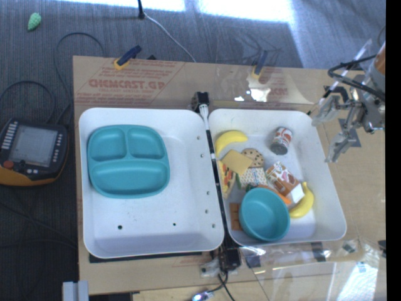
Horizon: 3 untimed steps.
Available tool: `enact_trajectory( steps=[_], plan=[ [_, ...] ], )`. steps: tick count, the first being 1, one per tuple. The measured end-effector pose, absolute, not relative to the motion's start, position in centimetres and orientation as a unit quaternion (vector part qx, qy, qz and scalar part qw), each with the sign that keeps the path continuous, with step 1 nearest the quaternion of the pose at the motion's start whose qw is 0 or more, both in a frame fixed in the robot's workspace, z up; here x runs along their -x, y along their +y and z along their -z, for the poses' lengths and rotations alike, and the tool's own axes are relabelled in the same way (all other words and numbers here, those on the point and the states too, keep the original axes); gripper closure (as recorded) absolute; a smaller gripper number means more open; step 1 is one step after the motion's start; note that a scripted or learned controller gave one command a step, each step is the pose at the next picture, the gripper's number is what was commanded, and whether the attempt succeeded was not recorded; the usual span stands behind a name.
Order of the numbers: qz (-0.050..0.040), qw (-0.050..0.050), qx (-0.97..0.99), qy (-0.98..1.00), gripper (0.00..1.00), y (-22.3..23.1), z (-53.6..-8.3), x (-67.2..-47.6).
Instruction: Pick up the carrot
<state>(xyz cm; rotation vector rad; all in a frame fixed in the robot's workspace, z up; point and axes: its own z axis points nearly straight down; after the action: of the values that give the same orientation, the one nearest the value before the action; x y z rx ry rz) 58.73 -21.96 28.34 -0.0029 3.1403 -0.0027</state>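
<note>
Claw outside the right bin, carrot down to its left in the clutter

The claw (343, 133) hung past the right rim of the right bin (326, 168), over the table (369, 187), with nothing between its fingers; whether they stood wide or narrow I could not tell. From there the carrot (283, 197) lay to the left and nearer, inside the right bin: a thin orange sliver between the teal bowl (264, 214) and the banana (302, 202), under a small printed box (280, 177). Its long axis seemed to run slantwise, far-left to near-right, though most of it was hidden. The coming move, I judged, meant crossing the rim leftward and coming down into that tight gap.
</note>
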Motion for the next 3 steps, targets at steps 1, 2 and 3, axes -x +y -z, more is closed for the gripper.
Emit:
enact_trajectory(
  steps=[1, 2, 3],
  plan=[
    [-0.0017, -0.006, -0.021, 1.0, 0.0, -17.0, -17.9, -52.4],
    [0.0041, 0.017, 0.0, 1.0, 0.0, -18.9, -12.4, -56.6],
    [0.0011, 0.016, -0.07, 0.997, 0.0, -10.4, -10.1, -65.0]
  ],
)
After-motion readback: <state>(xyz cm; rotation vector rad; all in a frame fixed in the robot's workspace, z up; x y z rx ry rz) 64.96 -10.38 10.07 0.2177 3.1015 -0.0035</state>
